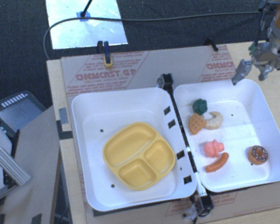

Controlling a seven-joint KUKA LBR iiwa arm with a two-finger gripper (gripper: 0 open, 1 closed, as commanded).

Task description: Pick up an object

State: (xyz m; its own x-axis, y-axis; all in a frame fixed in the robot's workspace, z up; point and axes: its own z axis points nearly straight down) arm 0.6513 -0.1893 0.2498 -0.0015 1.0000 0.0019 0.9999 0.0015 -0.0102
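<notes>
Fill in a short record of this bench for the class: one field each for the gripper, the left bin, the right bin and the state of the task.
gripper: gripper above the far right corner of the right bin, fingers spread, nothing between them
left bin: left bin holds a yellow divided tray
right bin: right bin holds a green piece, waffle, croissant, pink piece, sausage, chocolate donut
task state: nothing picked up yet
</notes>
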